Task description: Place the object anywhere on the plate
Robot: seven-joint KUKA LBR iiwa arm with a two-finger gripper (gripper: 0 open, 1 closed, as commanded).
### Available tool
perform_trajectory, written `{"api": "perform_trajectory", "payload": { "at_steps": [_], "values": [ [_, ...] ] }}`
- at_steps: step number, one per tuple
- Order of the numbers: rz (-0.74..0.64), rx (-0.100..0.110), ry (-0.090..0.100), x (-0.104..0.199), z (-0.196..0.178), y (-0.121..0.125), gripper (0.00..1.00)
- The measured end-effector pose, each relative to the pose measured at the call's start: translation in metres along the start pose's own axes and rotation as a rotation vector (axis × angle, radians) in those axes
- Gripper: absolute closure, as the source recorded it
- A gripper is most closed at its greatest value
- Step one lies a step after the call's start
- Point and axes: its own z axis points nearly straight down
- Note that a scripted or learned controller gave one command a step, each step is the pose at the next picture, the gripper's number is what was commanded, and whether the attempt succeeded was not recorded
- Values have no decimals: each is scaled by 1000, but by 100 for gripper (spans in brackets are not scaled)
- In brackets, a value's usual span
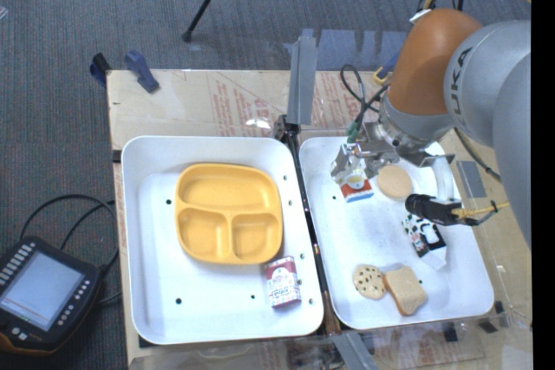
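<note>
The yellow three-compartment plate (230,212) lies in the left bin (147,273), with nothing on it. My gripper (354,167) hangs over the upper left part of the right bin (460,290). A small white carton with red and blue print (356,188) sits directly under the gripper's tip. Whether the carton touches the gripper or rests on the bin floor, I cannot tell.
A round tan disc (395,183) lies just right of the carton. A black-and-white packet (425,236), a chocolate-chip cookie (368,282) and a bread slice (406,291) lie further forward in the right bin. A small red carton (282,282) stands in the left bin, in front of the plate.
</note>
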Motion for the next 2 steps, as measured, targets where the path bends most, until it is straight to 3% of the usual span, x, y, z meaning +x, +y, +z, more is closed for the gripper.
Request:
{"api": "perform_trajectory", "payload": {
  "at_steps": [1,2],
  "values": [
    [34,0,0,88,0,30,100],
    [34,0,0,88,0,30,0]
  ]
}}
